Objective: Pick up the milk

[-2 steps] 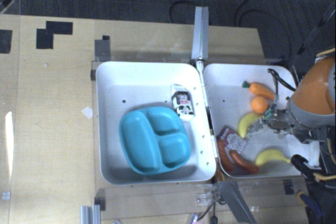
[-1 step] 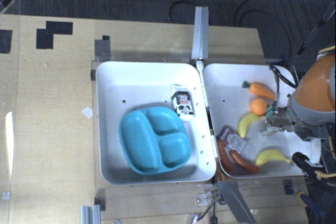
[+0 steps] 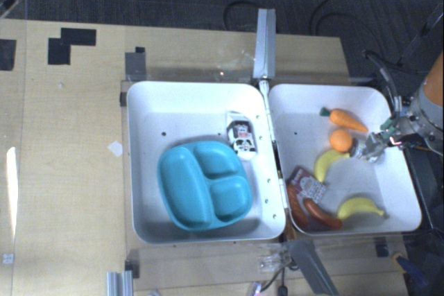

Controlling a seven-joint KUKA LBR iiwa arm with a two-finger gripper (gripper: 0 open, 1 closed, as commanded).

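From the camera view above the counter, the milk is lying in the left bin, close to its right wall and touching the upper right edge of a blue divided plate; its label is too small to read. The tool is hovering over the right bin, just beside an orange, and I cannot tell its state, as its tip is blurring into the bin floor. A carrot, two bananas and a dark packet are sharing that bin, the packet partly cut off by the near wall.
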